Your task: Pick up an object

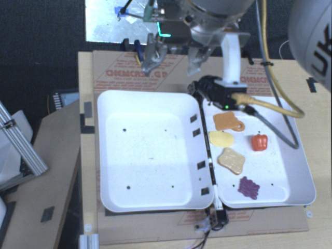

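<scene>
place: robotics lab | evidence: KUKA arm [311,30] upper right; cabled worktop [88,191] bearing two white bins [148,105]; aluminium framing [18,139] at left edge

Bright, even overhead light whitens the bins [145,100], shadows are soft, and focus is slightly blurry.

Left bin [111,154] open; cables [270,110] obstruct right.

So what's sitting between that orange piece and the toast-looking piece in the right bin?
In the camera view, a pale yellow piece lies between the orange piece and the toast slice.
</scene>
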